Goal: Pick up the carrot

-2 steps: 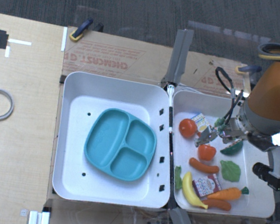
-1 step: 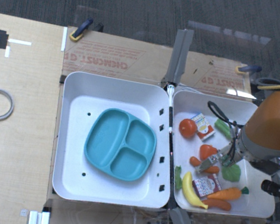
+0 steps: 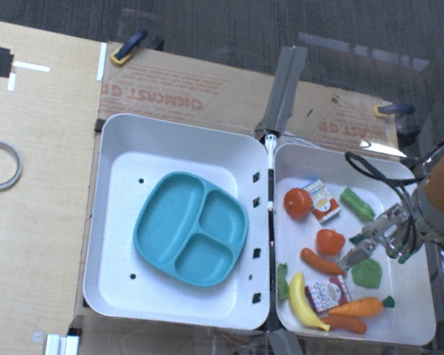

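Note:
The carrot (image 3: pixel 359 306) is orange with a small green top and lies near the front right of the right bin (image 3: pixel 407 333), pointing left. My gripper (image 3: pixel 360 249) hangs over the middle of that bin, about a hand's width behind the carrot and apart from it. Its fingers look open with nothing between them. Just below the gripper sits a green leafy piece (image 3: pixel 367 274).
Around the carrot lie a banana (image 3: pixel 305 302), a small red-white packet (image 3: pixel 323 296), a red sausage (image 3: pixel 347 324) and an orange-red pepper (image 3: pixel 322 262). Farther back are two tomatoes (image 3: pixel 298 201), a small box (image 3: pixel 321 198) and a green vegetable (image 3: pixel 358 204). The left bin holds a blue divided plate (image 3: pixel 192 228).

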You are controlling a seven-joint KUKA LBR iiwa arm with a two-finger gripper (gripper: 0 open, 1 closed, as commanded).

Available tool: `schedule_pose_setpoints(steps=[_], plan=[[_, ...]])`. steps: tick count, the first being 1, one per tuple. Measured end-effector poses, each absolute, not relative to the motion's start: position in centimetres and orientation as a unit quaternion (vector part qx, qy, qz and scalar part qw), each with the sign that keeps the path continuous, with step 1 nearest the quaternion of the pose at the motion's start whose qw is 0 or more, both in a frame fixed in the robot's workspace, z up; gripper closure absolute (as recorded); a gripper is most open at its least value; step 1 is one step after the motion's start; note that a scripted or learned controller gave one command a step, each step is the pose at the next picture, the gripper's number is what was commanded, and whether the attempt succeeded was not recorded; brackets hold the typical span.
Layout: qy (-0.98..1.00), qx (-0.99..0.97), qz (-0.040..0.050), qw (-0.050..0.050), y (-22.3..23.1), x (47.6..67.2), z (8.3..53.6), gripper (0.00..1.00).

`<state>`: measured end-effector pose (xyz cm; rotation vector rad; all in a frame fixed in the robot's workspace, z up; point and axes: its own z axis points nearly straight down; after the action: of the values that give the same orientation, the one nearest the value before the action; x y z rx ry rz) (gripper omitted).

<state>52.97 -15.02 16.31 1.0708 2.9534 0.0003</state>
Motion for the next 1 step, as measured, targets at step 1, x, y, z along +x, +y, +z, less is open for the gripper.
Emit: schedule_pose_setpoints(steps=[1], plan=[[0.921,0.389,0.0,-0.001,-10.45,50.34,8.96,0.0]])
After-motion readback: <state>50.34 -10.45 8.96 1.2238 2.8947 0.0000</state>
